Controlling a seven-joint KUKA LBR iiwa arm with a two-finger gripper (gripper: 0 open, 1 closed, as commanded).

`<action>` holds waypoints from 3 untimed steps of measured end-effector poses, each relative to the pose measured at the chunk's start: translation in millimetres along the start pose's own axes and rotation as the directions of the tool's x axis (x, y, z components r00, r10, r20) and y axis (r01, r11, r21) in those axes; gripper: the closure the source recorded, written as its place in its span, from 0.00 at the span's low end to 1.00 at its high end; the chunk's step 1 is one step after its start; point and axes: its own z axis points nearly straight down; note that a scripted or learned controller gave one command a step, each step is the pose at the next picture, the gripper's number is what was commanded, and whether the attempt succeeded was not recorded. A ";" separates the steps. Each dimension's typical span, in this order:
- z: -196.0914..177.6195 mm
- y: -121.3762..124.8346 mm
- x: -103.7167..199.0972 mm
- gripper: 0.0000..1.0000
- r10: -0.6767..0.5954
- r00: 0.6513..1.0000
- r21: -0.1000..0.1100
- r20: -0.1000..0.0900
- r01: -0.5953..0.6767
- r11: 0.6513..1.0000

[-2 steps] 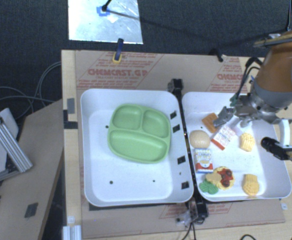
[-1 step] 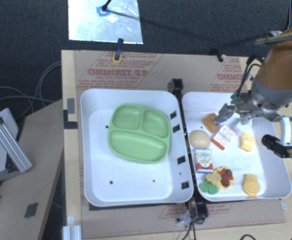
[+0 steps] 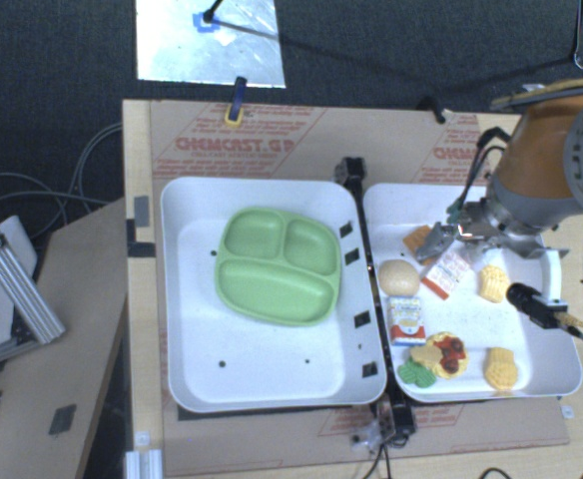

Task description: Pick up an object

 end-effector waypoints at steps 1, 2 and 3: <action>59.7 -1.3 0.6 0.00 0.001 1.000 -0.006 0.000 -0.001 1.000; 64.6 4.6 0.1 0.00 0.000 1.000 -0.016 0.001 0.000 1.000; 51.6 7.9 -1.2 1.00 0.000 1.000 -0.032 0.007 0.000 0.999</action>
